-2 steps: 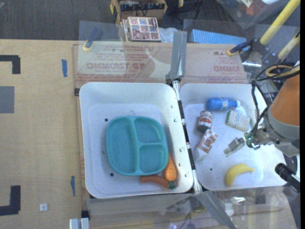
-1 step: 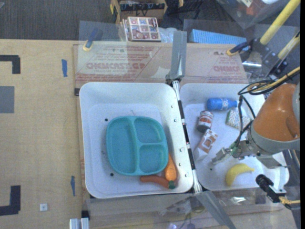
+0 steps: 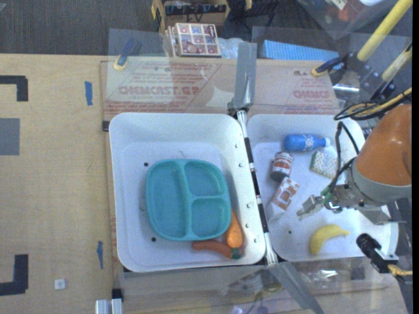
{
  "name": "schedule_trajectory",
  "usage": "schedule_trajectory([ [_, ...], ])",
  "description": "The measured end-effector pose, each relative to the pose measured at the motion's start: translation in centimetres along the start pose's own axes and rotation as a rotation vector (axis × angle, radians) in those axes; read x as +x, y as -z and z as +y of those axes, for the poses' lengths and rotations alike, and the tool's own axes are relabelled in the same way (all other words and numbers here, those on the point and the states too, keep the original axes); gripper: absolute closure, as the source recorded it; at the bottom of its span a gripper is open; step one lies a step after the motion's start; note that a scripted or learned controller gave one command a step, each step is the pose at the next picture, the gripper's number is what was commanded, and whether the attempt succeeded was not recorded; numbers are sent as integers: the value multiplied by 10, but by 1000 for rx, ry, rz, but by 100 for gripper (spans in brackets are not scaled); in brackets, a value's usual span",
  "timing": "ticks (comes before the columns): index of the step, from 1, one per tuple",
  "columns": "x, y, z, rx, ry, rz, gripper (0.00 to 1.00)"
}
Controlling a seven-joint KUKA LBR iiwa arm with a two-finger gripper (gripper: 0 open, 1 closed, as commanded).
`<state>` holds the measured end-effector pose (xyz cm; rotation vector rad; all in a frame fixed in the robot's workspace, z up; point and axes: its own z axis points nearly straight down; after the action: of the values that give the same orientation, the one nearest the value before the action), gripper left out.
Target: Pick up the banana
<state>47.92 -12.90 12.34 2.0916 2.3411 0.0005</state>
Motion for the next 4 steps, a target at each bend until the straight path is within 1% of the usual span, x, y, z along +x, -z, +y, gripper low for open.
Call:
schedule_trajectory([
  [1, 14, -35, 2, -3, 19, 0, 0],
  [2, 12, -25, 3, -8, 15, -1, 100],
  [3, 12, -25, 3, -8, 16, -1, 0],
  [4, -10, 4, 0, -1, 200, -1, 0],
])
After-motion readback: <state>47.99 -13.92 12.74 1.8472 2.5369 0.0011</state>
